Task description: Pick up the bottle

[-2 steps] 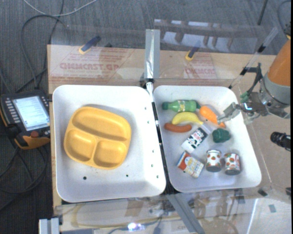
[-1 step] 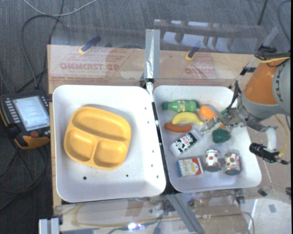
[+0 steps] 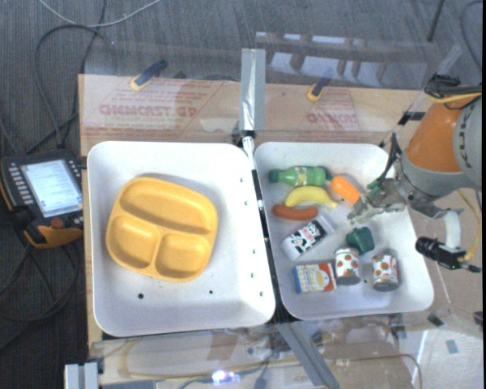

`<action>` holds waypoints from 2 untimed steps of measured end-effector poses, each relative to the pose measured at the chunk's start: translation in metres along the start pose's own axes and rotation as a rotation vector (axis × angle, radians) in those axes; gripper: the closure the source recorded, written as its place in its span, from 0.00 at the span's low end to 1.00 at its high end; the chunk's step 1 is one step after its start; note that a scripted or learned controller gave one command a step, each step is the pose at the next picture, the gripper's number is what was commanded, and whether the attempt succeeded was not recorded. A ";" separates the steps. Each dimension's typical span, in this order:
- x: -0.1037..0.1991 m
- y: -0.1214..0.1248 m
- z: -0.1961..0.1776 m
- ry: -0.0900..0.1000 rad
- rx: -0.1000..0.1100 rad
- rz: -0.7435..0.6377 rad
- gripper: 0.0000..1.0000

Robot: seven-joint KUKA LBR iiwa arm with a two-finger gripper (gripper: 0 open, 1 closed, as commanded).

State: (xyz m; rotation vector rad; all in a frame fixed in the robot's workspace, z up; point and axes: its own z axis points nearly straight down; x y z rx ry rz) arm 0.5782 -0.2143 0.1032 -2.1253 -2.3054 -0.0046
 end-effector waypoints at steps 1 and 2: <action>0.001 0.000 0.000 0.001 0.001 -0.001 0.00; 0.045 -0.002 0.014 -0.018 -0.012 -0.056 0.00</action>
